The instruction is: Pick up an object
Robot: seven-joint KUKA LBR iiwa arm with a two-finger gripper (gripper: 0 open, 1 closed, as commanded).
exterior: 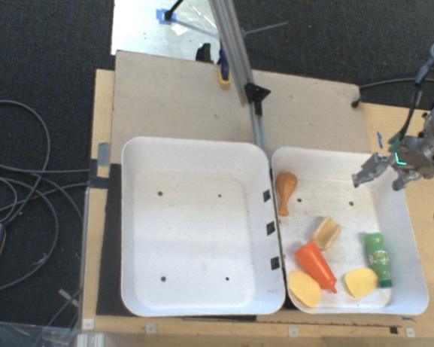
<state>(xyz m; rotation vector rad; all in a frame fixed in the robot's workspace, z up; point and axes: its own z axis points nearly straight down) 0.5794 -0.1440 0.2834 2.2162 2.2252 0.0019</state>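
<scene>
My gripper [383, 174] hangs open over the far right part of the right bin [411, 246], with nothing between its fingers. Below it lie several toy foods. A brown drumstick [285, 188] rests near the bin's left wall. A tan bread piece [326, 233] sits mid-bin. An orange-red carrot [316, 265] lies beside a yellow chip [304, 288] at the front. A green bottle [378, 257] lies at the right, with another yellow piece [360, 281] next to its lower end.
The left bin [190, 227] stands beside the right one, joined by black clips along the shared wall. A slanted metal pole [238, 57] crosses the back of the bench. Cables lie on the dark floor at the left.
</scene>
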